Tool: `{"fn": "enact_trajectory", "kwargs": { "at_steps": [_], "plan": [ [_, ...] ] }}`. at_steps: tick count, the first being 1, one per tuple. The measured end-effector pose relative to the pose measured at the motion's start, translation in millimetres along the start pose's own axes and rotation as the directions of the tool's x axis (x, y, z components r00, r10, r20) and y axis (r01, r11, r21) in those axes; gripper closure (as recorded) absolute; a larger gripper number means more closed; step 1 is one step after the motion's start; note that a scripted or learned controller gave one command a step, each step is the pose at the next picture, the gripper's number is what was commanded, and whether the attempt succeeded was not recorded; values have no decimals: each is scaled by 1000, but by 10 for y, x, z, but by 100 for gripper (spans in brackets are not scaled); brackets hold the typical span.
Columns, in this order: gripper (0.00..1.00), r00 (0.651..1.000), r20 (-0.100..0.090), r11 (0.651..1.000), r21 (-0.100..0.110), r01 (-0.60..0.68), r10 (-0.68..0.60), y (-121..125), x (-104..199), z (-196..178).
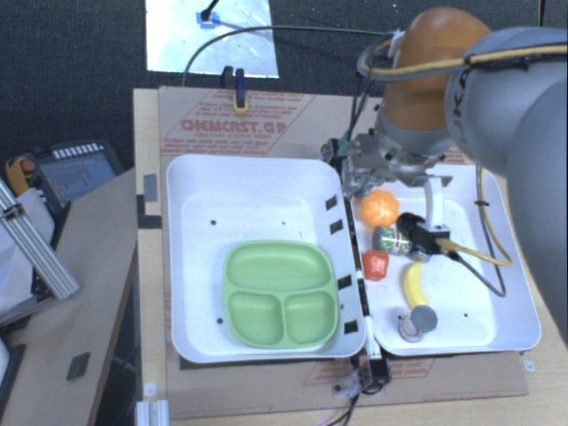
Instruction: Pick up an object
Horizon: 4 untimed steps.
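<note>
While poised low at the right bin (510, 322) by its inner wall, cannot tell the gripper (390, 174) as open or closed, nor as holding anything. Could skid off the orange (379, 208) just beneath, round, smooth and bright-skinned, or snag the can (390, 239) and red piece (376, 264) crowding beside it.

Bins (266, 171): plain white
Divided tray (280, 291): pale green
Round fruit (380, 208): orange
Small fruit (376, 264): red
Banana (413, 284): yellow
Arm (515, 105): grey, orange band
Desk (257, 122): tan cardboard, red lettering
Clamp (240, 91): blue and yellow
</note>
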<state>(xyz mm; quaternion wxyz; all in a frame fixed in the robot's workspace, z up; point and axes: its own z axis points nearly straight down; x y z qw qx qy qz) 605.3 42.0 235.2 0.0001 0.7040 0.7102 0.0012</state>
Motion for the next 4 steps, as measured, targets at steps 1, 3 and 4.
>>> {"fn": "enact_trajectory", "kwargs": {
  "at_steps": [1, 3, 4],
  "plan": [
    [100, 1000, -1, 1000, 1, 0, 0, 199, 524, 167],
    [100, 1000, 2, 1000, 2, -2, 2, 267, 657, 190],
    [0, 1000, 2, 1000, 1, -2, 2, 267, 656, 183]
  ]
}}
